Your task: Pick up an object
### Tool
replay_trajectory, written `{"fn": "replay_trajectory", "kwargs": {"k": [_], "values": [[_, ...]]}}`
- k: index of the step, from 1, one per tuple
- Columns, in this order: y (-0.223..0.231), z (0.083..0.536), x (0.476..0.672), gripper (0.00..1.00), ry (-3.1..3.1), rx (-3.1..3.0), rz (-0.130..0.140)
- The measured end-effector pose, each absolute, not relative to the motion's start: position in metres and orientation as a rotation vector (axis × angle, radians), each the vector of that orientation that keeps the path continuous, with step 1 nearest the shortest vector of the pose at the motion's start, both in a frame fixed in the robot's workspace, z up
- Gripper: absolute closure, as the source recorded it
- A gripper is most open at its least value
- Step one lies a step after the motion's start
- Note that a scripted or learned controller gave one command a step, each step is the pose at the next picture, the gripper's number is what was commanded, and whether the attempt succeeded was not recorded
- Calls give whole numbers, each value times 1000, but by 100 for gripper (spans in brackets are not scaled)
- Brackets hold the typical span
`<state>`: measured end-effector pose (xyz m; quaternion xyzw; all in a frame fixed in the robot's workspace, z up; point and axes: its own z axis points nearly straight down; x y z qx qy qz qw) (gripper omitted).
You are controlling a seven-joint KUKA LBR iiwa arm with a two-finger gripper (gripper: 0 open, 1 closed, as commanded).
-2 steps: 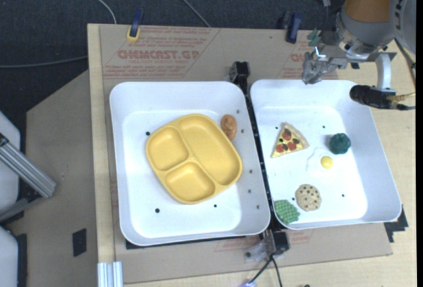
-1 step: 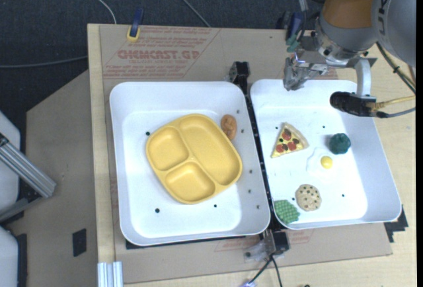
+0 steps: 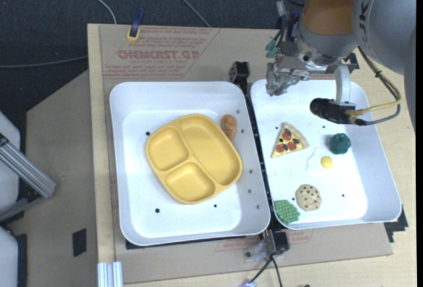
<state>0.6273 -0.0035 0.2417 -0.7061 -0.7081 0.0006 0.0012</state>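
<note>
Where the right bin [image 3: 382, 176] held its loose items, 5 were logged. A pizza slice [image 3: 289, 141] lay flat near the bin's left wall. A teal lump [image 3: 340, 143] sat to its right, with a small yellow ball [image 3: 326, 161] just below and apart from it. A cookie [image 3: 308, 197] lay nearer the camera, and a green waffled piece [image 3: 286, 211] sat in the near left corner, just beside the cookie.

The gripper [image 3: 276, 86] hung over the bin's far left corner, well apart from all 5. Could not tell from this angle whether it was spread or pressed together. The grey arm [image 3: 390, 8] reached in from the right.

The left bin [image 3: 125, 147] carried a yellow 3-compartment plate [image 3: 193, 157], with a brown lump [image 3: 229, 125] at the plate's far right edge. Both bins rested on the counter [image 3: 165, 54], side by side.
</note>
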Motion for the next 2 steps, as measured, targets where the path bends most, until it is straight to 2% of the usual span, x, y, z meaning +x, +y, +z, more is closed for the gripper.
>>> {"fn": "replay_trajectory", "kwargs": {"k": [2], "values": [[89, 217, 591, 100, -2221, -2217, 4]]}}
